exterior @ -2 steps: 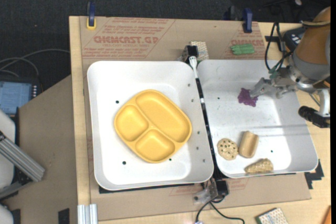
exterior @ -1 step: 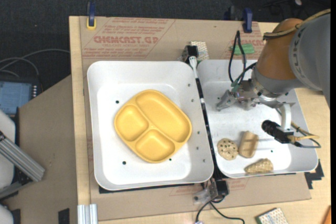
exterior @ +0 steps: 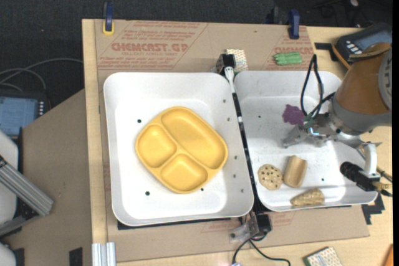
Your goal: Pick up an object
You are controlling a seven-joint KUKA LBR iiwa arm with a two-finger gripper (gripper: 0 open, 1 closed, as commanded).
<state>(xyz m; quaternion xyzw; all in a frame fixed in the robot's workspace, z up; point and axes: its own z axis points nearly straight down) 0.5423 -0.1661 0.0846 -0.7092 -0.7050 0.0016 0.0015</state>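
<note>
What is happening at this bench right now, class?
A grey robot arm reaches into the right bin, its gripper low beside a purple object. A cookie, a tan cylinder and a flat tan piece lie near the front. The left bin holds a yellow divided tray.

I'm seeing a glossy yellow plastic tray (exterior: 180,148) gleaming in the smooth white plastic bin (exterior: 118,134); printed brown cardboard (exterior: 156,47) is lying matt beneath.

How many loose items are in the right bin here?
4: a purple piece by the gripper, a cookie at the front left, a tan roll beside it, and a cracker at the front wall. The arm may hide more.
</note>
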